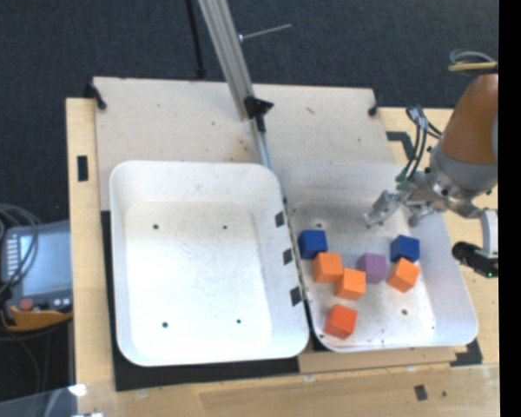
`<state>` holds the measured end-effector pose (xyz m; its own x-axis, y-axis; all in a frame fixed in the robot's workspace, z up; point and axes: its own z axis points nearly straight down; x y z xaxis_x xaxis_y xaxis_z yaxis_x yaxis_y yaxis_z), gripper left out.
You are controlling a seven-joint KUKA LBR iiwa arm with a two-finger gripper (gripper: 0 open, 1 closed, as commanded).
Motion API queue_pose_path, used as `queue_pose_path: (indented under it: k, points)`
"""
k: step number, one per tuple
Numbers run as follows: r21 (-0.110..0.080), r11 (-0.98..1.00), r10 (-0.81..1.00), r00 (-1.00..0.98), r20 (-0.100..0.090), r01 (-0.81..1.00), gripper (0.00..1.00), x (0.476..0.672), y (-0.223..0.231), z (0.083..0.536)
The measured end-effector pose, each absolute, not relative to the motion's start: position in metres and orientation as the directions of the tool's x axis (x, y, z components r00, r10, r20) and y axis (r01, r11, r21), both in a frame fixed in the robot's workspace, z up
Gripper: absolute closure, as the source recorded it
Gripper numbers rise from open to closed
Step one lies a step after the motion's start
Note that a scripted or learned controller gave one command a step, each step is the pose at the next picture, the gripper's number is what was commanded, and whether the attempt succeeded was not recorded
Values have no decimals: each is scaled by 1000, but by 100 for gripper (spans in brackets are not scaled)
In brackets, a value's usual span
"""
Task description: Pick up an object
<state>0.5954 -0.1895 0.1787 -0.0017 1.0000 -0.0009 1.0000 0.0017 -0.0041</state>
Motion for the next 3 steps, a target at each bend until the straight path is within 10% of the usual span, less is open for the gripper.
queue_pose_path:
  k: [2, 3]
  points:
    - [4, 0, 1000, 0, -2, 1000, 0, 589, -197, 121]
    - [6, -4, 1000, 4, -1, 1000, 100, 590, -198, 130]
